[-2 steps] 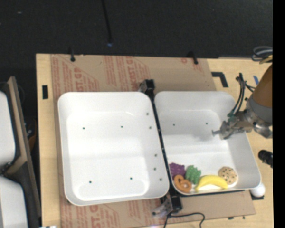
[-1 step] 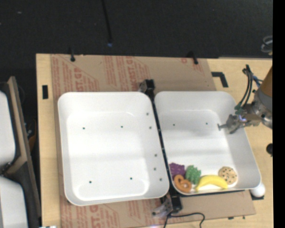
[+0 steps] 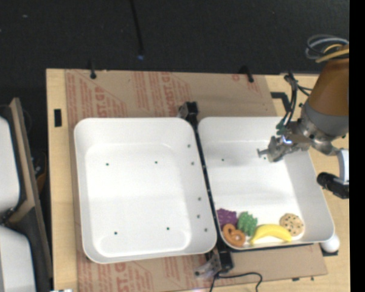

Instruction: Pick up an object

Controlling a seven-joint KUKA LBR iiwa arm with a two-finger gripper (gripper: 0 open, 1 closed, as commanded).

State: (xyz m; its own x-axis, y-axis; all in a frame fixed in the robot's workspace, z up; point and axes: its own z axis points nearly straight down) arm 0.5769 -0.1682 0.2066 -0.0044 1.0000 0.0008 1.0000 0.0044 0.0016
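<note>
Several toy foods lie along the near edge of the right bin: a purple grape bunch, a green piece, an orange pretzel-like ring, a yellow banana and a round cookie. My gripper hangs over the far right part of that bin, well above and behind the foods. Nothing shows between its tips.
The left bin sits beside the right one on a cardboard-covered bench. A black clip sits at the far junction of the bins. Cables trail off the near edge.
</note>
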